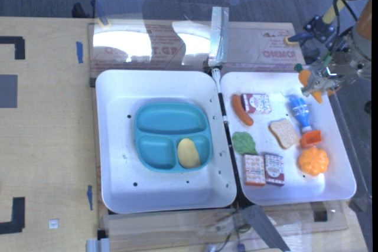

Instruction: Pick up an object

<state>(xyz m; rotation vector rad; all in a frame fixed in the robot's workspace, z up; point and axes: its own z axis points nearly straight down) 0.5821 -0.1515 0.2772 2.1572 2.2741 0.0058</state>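
The gripper (319, 84) is hovering just up and right of the blue bottle (300, 113), probably lining up a pick; how wide it is set, I cannot tell. Pickable things are lying loose around that bottle: a bread slice (284, 133) just left, an orange pumpkin (313, 161) below.

Two smooth, slightly glossy white plastic bins, the left bin (112, 144) and the right bin (339, 177), sit on a matt pale wood bench (44, 144). A matt teal plastic tray (155, 124) holds a smooth yellow potato-like piece (188, 153). Behind, clear shiny plastic sheeting (147, 38) covers printed cardboard (271, 47). The small cartons (263, 169) look like printed paper; the orange pumpkin (312, 161) looks like glossy plastic.
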